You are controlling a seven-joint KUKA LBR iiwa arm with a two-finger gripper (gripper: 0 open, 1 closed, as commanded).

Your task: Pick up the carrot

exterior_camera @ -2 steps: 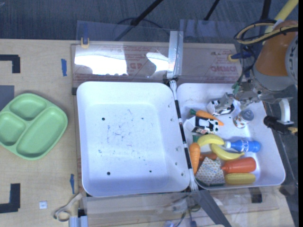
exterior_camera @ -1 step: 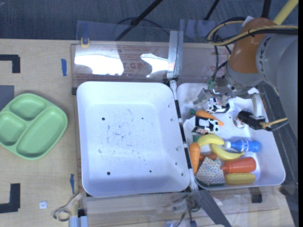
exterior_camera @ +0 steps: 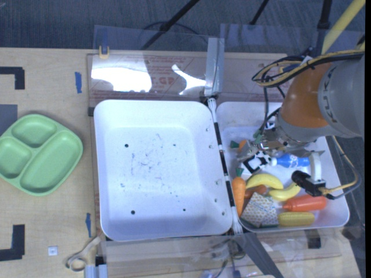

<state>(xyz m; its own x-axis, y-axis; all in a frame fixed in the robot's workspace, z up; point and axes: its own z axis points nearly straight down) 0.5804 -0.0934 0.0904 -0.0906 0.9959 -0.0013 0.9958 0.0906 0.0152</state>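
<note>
Gripper (exterior_camera: 253,151): hanging in the right bin (exterior_camera: 336,172), finger state cannot be told. Carrot (exterior_camera: 238,194): lying just below-left of gripper, against the bin's left wall.

The grey arm (exterior_camera: 342,100) enters at the right of the frame, its orange band (exterior_camera: 304,103) at the upper right. Below the band the wrist slants down toward the lower left, and the gripper (exterior_camera: 255,152) sits right of centre.

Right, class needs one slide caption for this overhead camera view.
KUKA arm's gripper hovers over the right bin, above the carrot lying by its left wall beside bananas.
</note>
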